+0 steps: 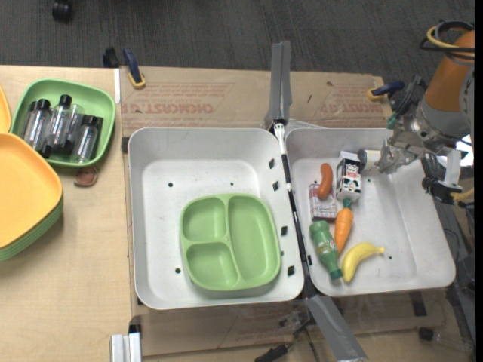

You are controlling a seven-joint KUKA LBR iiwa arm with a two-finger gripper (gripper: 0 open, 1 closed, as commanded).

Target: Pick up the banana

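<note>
The yellow banana (361,259) lies in the right bin (423,247), near its front edge and just right of the other items. My gripper (385,161) hangs over the back right part of that bin, well behind the banana and apart from it. Nothing shows in its grasp. The wrist with the orange band (451,74) reaches in from the right above it.
Left of the banana lie a carrot (343,228) and a green bottle (324,249). Behind them are a pink packet (322,202), a sausage (325,179) and a small carton (349,176). The left bin holds a green divided plate (229,241). Orange plates (23,194) and a tray of bottles (64,123) stand far left.
</note>
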